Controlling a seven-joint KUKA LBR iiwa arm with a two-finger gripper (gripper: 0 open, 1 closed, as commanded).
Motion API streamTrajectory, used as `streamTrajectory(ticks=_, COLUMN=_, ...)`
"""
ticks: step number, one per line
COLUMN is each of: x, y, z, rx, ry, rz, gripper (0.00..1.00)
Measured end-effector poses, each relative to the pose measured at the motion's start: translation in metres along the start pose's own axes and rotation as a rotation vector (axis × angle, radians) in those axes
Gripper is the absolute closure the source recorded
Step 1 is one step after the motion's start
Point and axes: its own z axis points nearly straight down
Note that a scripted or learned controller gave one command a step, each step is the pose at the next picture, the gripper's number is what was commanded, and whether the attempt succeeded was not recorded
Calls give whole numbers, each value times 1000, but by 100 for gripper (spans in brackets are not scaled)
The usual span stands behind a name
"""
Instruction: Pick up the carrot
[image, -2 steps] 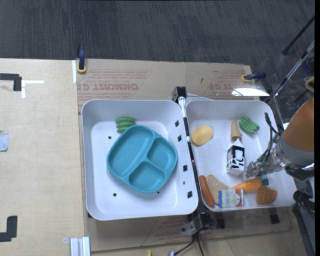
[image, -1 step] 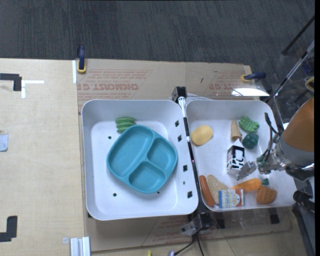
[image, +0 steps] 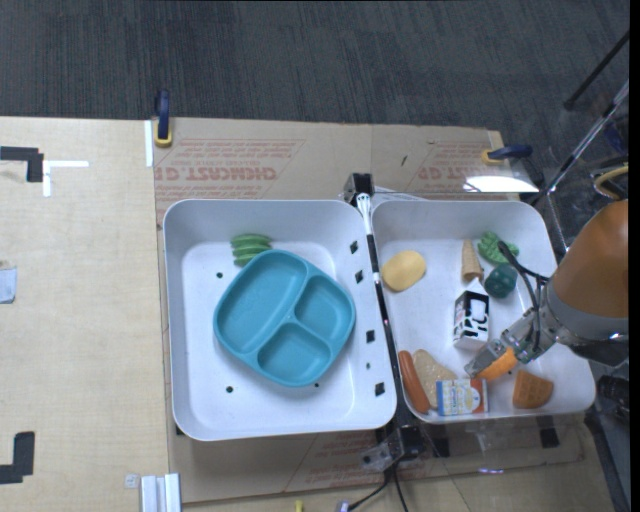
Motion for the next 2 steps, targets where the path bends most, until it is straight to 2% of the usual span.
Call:
streamTrajectory(ticks=1, x=-2, y=1, z=-9, rx=-2, ry=-3, rz=4, gripper=100)
streamTrajectory(ticks=2, x=-4, y=3, z=-18, rx=-6, ry=-7, rz=5, gripper=100)
